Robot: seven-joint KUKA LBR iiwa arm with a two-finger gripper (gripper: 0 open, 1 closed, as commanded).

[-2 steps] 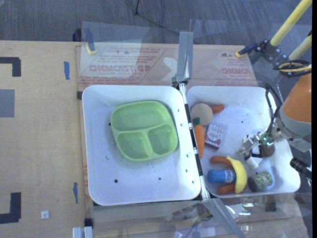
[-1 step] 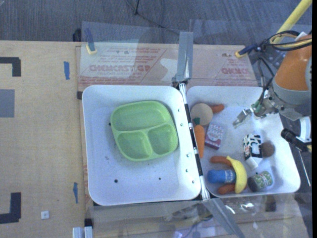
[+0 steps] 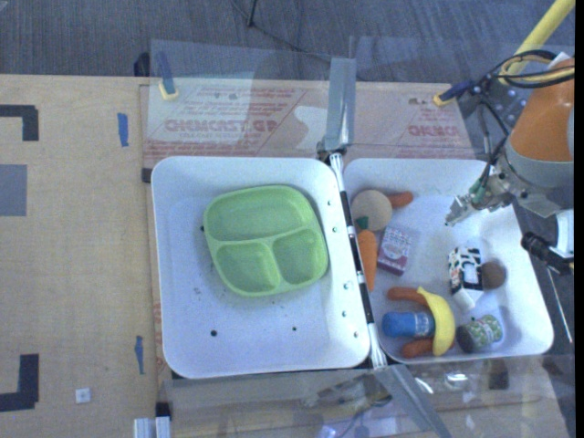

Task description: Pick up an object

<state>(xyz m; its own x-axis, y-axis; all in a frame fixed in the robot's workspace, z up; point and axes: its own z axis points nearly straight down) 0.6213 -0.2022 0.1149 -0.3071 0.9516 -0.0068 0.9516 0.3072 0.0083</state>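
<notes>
**Arm poised over the crowded bin**

While the grey arm with its orange band leans in from the right, the light wooden desk carries two shallow white bins side by side. Nearly filling the left white bin is a lime-green plastic plate with three compartments, lying flat near the bin's middle. All the small things lie in the right white bin. The tool hangs above the bin's upper right part, tips pointing left and down, with nothing between them; whether it is open or closed I cannot tell. A round tan ball sits at the upper left, a slim orange carrot just below it, a pink-and-white carton beside that. A yellow banana curves along the lower edge, touching a blue round container. Further right lie a black-and-white toy, a brown ball and a small green-topped jar.
</notes>
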